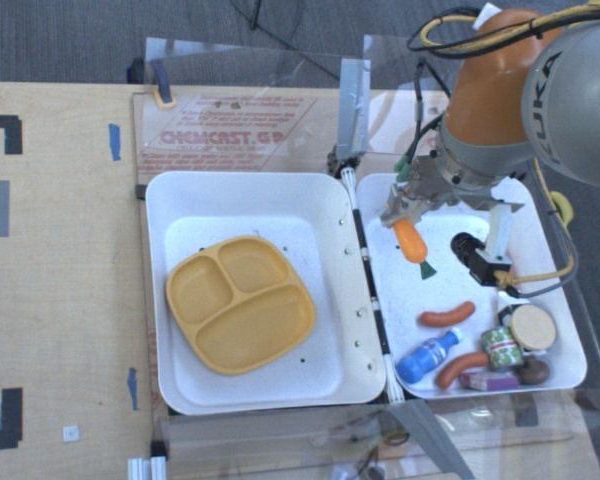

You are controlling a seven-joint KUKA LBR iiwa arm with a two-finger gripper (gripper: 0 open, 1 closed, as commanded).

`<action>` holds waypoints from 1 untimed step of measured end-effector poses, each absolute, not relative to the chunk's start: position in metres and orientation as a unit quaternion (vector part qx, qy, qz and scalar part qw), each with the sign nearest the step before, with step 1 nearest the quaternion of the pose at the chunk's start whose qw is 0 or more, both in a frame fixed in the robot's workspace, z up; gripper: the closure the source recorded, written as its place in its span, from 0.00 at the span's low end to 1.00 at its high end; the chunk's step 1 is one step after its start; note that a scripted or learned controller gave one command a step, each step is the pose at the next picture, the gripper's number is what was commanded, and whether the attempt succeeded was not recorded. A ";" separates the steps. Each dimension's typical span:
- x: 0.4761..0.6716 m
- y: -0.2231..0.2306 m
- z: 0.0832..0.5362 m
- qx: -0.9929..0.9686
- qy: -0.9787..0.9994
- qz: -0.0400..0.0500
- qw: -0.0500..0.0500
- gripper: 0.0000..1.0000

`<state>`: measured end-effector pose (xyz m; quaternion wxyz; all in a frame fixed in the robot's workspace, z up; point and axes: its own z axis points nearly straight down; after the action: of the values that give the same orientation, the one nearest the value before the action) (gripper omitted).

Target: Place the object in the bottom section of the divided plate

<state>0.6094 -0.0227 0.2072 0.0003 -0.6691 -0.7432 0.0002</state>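
You have the claw (408, 211) over the upper left of the right white bin (572, 368), clenched on the top end of the small orange toy carrot with a green tip (412, 241). The carrot hangs below the fingers, tilted, green end down, and seems to be off the bin floor, though I cannot be sure from this slant.

The yellow three-section divided plate (240, 303) lies in the left white bin (170, 198), well apart from the carrot. It sits rotated, so its large bottom section faces the near right corner of that bin.

Risks, as I judge them:
- The grip looks to be on the very end of the carrot. A shallow pinch on a tapered, smooth toy may slip during the carry.
- The double rim between the bins lies on the path. If you travel low, the dangling green tip could snag there and pull the carrot free.
- The plate's skew means aiming at its centre may land the carrot on a divider ridge or in an upper section.
- A rounded carrot dropped from height could roll or bounce out.

Clutter near the right bin's lower edge, including the red toy sausage (446, 316) and the blue bottle (425, 356), lies clear of the route.
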 end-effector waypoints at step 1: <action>0.574 0.034 0.228 -0.618 -0.786 0.001 0.001 1.00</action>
<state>0.5744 0.0338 0.2284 0.0009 -0.6182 -0.7860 0.0005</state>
